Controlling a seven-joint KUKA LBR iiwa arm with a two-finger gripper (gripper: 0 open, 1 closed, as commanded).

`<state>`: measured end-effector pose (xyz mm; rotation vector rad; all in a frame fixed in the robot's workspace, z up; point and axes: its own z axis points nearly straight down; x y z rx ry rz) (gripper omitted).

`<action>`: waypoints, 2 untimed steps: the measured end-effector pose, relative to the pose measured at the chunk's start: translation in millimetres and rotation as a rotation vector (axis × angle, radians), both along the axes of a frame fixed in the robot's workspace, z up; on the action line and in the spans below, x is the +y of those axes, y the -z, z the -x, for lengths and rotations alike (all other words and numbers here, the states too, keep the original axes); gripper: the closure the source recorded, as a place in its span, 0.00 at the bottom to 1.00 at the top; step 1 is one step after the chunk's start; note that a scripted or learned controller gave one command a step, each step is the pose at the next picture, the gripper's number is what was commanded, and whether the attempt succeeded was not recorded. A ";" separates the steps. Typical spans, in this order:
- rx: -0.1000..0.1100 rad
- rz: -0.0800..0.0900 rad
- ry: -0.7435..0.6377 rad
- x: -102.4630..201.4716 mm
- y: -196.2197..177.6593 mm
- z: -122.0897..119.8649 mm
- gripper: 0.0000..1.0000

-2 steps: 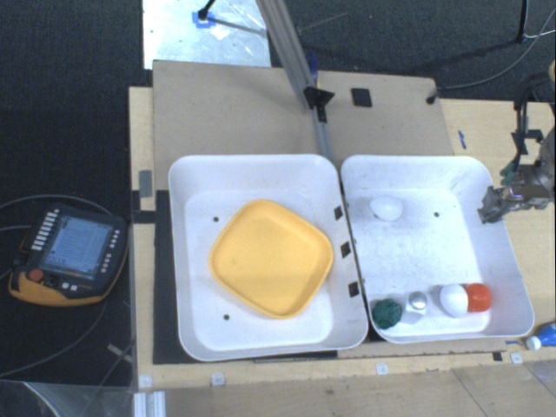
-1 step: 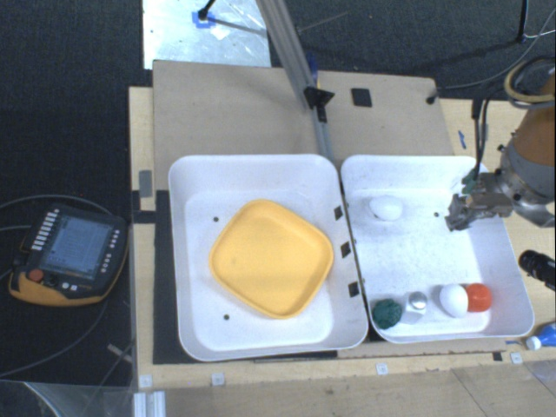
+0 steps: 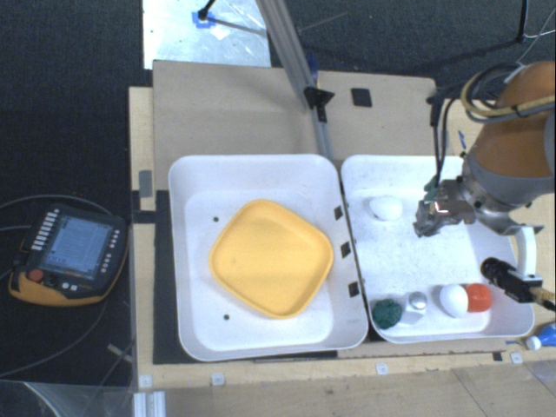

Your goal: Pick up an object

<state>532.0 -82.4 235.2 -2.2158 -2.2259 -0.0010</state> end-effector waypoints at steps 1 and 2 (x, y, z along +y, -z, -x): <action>0.000 0.000 0.000 41.1 -0.5 10.8 1.00; 0.000 0.000 0.000 88.5 9.6 15.8 1.00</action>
